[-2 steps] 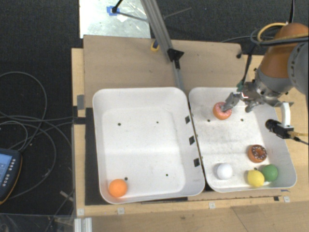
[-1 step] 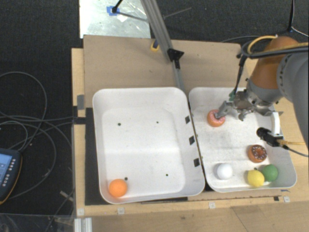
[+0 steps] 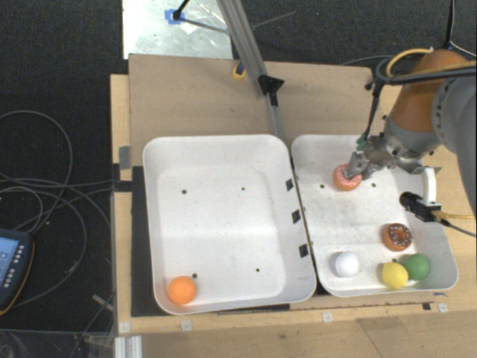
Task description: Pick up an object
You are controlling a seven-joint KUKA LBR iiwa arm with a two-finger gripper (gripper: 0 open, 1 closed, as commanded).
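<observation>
Arm: you see the grey arm (image 3: 447, 110) with its orange band reaching in from the right, over the upper part of the right bin.
Gripper: your gripper (image 3: 355, 168) is down at the pink object, its tip right on or just above it.
Jaws: you cannot tell how far they are open, nor whether they have hold of anything; the fingertips blend into the pink object from this angle.
Pink object: a pink ring-shaped piece (image 3: 346, 178) lies in the upper part of the right bin, touching or just beneath the gripper tip.
Right bin: your right bin (image 3: 328, 222) also carries four items clustered at its lower end.
Brown doughnut: (image 3: 397, 236) near the right wall, just above the green ball.
Green ball: (image 3: 417, 266) in the lower right corner, touching the yellow object.
Yellow object: (image 3: 394, 274) just left of the green ball.
White ball: (image 3: 345, 264) left of the yellow object, apart from it.
Left bin: your left bin (image 3: 216, 200) has an orange ball (image 3: 181, 290) in its lower left corner.
</observation>
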